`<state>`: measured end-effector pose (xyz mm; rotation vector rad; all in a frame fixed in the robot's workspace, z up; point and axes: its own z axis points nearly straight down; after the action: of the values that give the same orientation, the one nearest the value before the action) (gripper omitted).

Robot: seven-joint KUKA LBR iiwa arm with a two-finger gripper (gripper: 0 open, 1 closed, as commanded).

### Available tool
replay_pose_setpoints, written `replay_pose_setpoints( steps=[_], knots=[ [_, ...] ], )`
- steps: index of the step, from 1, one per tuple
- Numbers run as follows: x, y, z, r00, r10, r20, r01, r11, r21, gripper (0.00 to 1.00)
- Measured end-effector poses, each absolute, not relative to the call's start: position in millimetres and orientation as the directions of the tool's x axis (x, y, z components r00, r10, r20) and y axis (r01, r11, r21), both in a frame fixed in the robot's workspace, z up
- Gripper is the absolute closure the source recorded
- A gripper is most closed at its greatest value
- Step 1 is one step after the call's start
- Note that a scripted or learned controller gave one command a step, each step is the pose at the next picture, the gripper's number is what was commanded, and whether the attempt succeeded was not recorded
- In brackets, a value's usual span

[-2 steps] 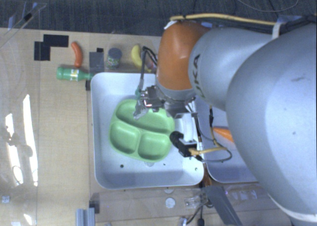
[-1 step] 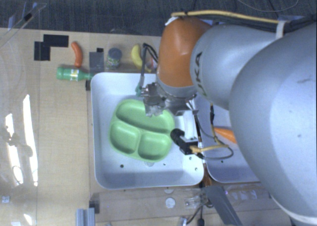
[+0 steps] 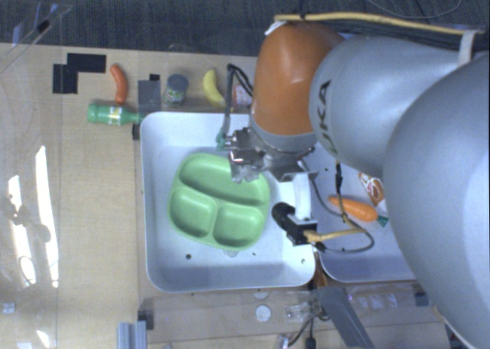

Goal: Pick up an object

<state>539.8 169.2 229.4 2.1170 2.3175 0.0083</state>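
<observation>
A green divided plate (image 3: 218,203) lies in the left white bin (image 3: 155,210). My gripper (image 3: 243,164) hangs over the plate's upper right rim, under the arm's orange band (image 3: 287,79). The big grey arm covers the gripper from above, so I cannot make out whether it touches the plate. An orange carrot (image 3: 356,208) lies in the right bin (image 3: 360,265), partly hidden by the arm.
Behind the bins, along the bench, lie a green bottle (image 3: 111,115), a red sausage (image 3: 118,83), a small can (image 3: 177,89) and a banana (image 3: 212,86). A black fitting with cables (image 3: 289,223) hangs by the wall between the bins.
</observation>
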Motion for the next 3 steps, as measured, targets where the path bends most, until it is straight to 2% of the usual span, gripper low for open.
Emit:
replay_pose_setpoints(
  steps=[1,2,3],
  knots=[
    [541.1,170.1,239.8,-0.095,0.995,0.002,0.995,0.095,0.01,1.0],
    [541.1,170.1,239.8,-0.095,0.995,0.002,0.995,0.095,0.01,0.0],
    [542.5,170.8,250.2,-0.099,0.995,0.003,0.995,0.099,0.014,1.0]
  ],
)
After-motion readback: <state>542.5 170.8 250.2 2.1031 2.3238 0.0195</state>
